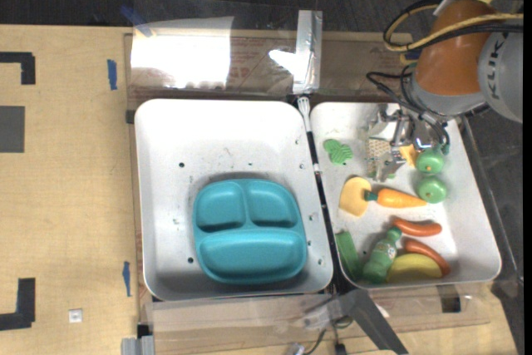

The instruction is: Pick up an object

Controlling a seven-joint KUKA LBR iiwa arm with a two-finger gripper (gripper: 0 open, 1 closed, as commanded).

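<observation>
With finger state indeterminate, centre the gripper (pixel 389 152) over one item, such as the carrot (pixel 399 198), clear of neighbouring toys.

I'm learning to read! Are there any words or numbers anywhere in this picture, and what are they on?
"KU": dark letters on the grey robot arm, cut off at the picture's edge.
Reddish print on the clear plastic sheet behind the bins: too blurred to read.
Green toy bottle in the right bin: any label is too small to read.
</observation>
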